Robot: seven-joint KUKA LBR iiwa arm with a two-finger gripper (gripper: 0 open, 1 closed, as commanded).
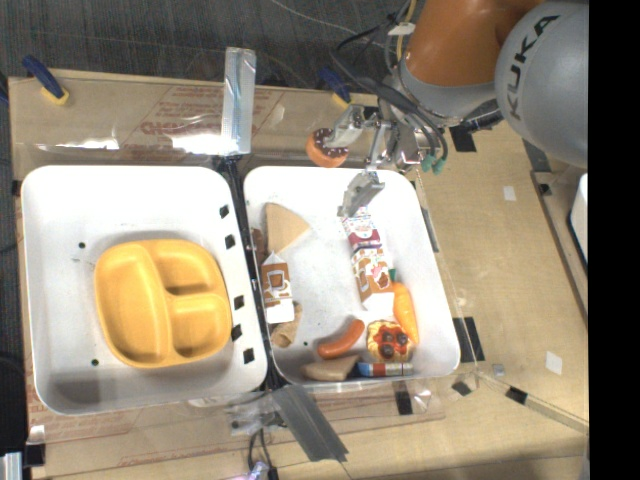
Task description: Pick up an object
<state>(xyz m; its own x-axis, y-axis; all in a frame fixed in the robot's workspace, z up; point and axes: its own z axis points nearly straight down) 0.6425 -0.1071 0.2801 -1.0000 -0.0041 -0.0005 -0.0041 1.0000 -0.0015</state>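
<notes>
Gripper (361, 194), jaw state can't tell, hangs over right bin (430, 268) just above the snack carton (368, 258) lying mid-bin; prob light, stiff-ish, slick cardboard, so best pinch across its narrow sides.

Your wooden bench (500, 268), two white bins side by side on it, left bin (50, 268) at nine o'clock, right bin (432, 268) at centre, doughnut (325, 148) at twelve o'clock beyond the right bin's rim
</notes>
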